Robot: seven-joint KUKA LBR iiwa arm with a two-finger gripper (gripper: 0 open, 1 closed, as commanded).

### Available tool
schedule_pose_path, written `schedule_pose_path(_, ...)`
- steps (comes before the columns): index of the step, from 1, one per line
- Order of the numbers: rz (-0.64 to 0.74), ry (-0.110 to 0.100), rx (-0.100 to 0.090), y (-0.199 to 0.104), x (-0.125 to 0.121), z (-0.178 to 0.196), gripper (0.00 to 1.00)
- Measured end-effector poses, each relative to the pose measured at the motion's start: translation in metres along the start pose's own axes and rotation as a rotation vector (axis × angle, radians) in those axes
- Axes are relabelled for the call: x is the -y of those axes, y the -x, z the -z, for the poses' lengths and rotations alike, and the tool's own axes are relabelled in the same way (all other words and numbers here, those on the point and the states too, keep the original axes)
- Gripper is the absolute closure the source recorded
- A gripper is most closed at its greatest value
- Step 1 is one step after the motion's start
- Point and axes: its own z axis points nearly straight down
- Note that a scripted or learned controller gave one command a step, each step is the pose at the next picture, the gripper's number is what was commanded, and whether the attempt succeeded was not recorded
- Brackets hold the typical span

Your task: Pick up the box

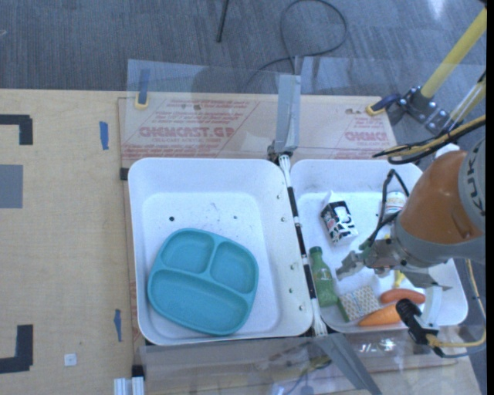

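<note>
nearest in the right bin lie a carrot and a patterned sponge, with a green bottle just left of them. the gripper hangs above these, apparently part open and holding nothing. farther back lies the box, black and white, untouched. the approach step is in hand; next the gripper must shift farther and lower astride the box.

A robotics lab: taped plywood bench, paired white bins, loose floor cables.
</note>
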Motion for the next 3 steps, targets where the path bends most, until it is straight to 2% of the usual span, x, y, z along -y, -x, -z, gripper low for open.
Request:
schedule_pose_path(1,-0.004,0.001,0.0,0.002,0.0,0.009,1.0)
schedule_pose_path(2,-0.008,0.003,0.001,0.003,0.0,0.019,1.0)
schedule_pose_path(3,-0.031,-0.01,0.001,-0.029,-0.018,0.084,1.0)
